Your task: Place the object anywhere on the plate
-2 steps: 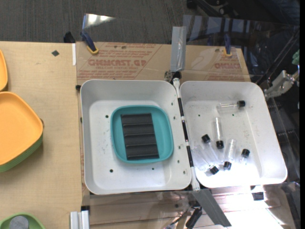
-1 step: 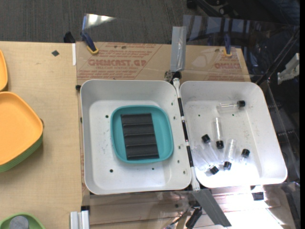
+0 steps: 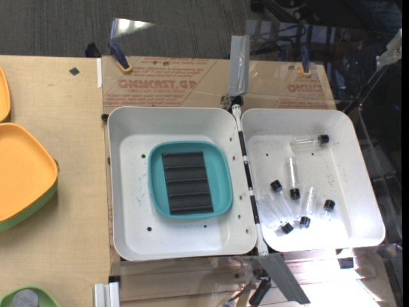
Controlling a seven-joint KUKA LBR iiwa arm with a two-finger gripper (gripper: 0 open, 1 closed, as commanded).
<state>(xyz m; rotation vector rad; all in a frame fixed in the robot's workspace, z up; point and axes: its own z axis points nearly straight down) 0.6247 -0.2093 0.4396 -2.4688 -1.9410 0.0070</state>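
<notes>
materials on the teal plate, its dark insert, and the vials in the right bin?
Teal plate: likely molded plastic, smooth, with a soft sheen on the rim. Dark insert: matte, ribbed, possibly rubber or foam; hard to tell. Vials: clear, glass or plastic, see-through bodies with black caps, lying in the glossy white bin.
</notes>
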